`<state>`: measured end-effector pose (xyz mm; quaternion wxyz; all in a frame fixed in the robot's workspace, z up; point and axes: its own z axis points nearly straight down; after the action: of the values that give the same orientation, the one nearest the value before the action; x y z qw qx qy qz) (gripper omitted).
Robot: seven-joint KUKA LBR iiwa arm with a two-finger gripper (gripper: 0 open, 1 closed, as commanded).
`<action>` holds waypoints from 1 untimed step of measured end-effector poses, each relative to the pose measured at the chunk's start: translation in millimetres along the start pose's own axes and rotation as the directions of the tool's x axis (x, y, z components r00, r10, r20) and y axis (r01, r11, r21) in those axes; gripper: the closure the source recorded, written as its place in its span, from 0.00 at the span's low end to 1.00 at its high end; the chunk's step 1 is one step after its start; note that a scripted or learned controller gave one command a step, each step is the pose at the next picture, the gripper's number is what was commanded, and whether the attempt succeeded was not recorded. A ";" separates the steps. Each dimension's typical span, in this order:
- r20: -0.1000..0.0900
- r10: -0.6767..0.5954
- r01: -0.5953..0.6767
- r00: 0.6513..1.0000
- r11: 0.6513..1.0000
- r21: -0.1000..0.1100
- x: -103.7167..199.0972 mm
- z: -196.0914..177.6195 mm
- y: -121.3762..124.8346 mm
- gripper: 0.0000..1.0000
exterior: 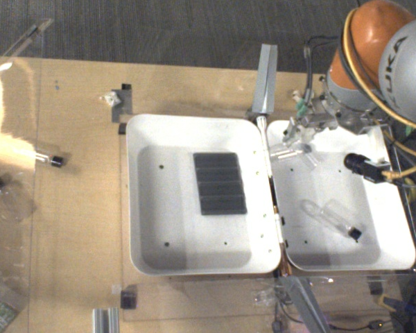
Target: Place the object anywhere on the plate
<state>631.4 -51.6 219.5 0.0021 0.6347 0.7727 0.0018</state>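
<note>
- Camera view: the object is a clear tube (pixel 331 218) with a dark cap at its lower-right end, lying flat and slantwise on the floor of the right bin (pixel 402 255).
- The plate (pixel 220 183), a dark ridged rectangle, lies in the left bin (pixel 142 248), well apart from the tube.
- The gripper (pixel 296 144) hangs over the right bin's upper-left corner; its fingers look spread, with nothing between them.
- The tube is probably light, stiff and slick, likely to roll or slip; gripping across its middle, square to its length, seems safest.
</note>
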 end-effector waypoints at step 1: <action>0.000 0.257 -0.257 0.966 0.966 0.003 96.2 7.0 36.1 1.00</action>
<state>648.2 49.8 212.6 0.0008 0.7295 0.6840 0.0012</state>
